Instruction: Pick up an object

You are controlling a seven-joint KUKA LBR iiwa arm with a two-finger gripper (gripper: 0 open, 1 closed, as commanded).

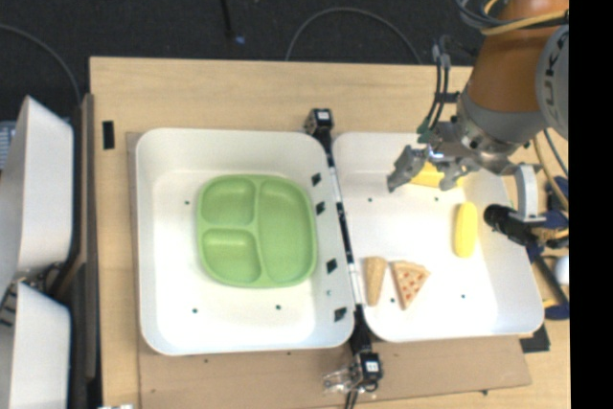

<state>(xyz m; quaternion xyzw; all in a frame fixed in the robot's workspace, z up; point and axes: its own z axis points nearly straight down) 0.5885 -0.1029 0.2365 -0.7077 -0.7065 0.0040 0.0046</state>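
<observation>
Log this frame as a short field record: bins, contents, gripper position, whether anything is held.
left bin: holds a green divided plate
right bin: holds a yellow banana-like piece, a pizza slice, a tan wedge and a yellow item under the gripper
gripper: over the right bin's far side, at the yellow item
held: no object visibly between the fingers
task state: pick not yet shown as done

You can't see most of the yellow object (428,177); the gripper (421,170) covers it, and its fingers are too blurred to read. The arm (512,62) runs off the right edge. The white boxes (38,196) are cut off at left.
</observation>
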